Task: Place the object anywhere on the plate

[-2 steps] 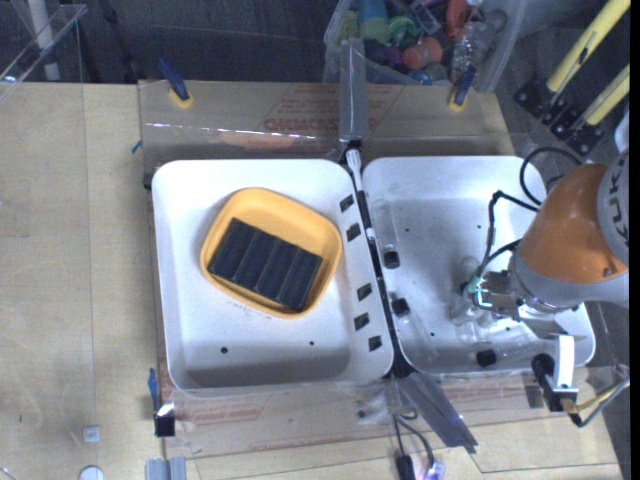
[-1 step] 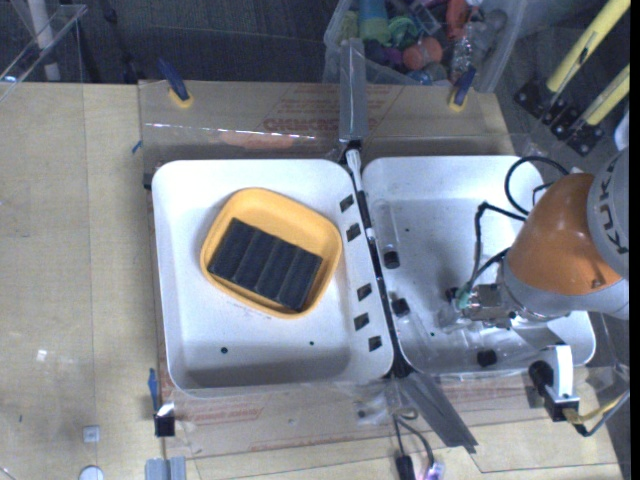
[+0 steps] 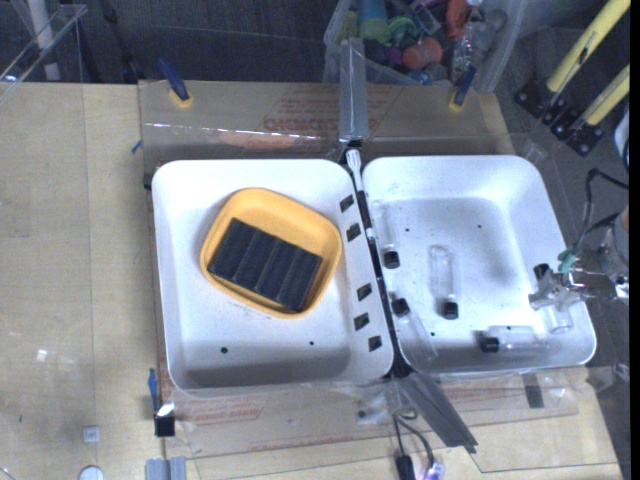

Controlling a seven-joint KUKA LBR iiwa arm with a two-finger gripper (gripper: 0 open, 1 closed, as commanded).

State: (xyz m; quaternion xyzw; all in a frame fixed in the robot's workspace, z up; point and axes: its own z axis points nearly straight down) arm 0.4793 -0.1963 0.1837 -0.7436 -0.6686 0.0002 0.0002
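Dark ridged block (image 3: 268, 264) lies on yellow plate (image 3: 272, 251), left bin (image 3: 190, 353).
Gripper (image 3: 562, 290) at right bin (image 3: 545, 183) rim; grip state unreadable, arm cut off.

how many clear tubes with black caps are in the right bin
2. One clear tube lies near the middle of the right bin, cap toward the camera; the other lies along the near wall.
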